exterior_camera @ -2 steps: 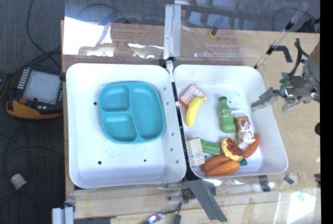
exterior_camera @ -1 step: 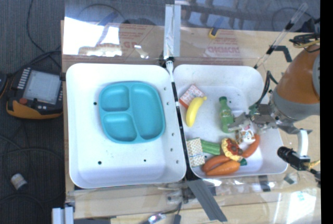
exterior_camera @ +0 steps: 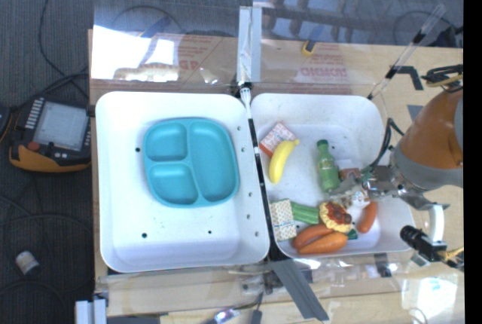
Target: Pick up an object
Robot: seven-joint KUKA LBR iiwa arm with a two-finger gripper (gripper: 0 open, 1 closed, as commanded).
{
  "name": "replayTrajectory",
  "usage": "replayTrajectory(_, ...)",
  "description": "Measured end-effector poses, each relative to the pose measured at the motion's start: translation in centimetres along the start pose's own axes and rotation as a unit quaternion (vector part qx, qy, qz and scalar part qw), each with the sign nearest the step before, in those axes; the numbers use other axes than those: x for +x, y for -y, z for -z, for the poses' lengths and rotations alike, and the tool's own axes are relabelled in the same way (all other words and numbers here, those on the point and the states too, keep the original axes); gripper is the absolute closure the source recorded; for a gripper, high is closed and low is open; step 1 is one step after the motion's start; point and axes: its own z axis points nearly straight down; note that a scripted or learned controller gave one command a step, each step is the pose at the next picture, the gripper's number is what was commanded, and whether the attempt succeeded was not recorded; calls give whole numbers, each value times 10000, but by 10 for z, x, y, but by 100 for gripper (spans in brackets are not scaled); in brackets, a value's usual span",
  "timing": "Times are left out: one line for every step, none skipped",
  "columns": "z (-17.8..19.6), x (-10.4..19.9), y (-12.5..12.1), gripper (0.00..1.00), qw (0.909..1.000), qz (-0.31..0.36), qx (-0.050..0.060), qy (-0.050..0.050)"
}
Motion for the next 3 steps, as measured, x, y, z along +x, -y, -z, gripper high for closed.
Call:
replayTrajectory(-3,7,-54,0,10000,-64,24,25)
replayTrajectory(7,4,-57,100,10000,-65,-10,57)
replayTrajectory(90,82,-78,100,9987,-474,150,55)
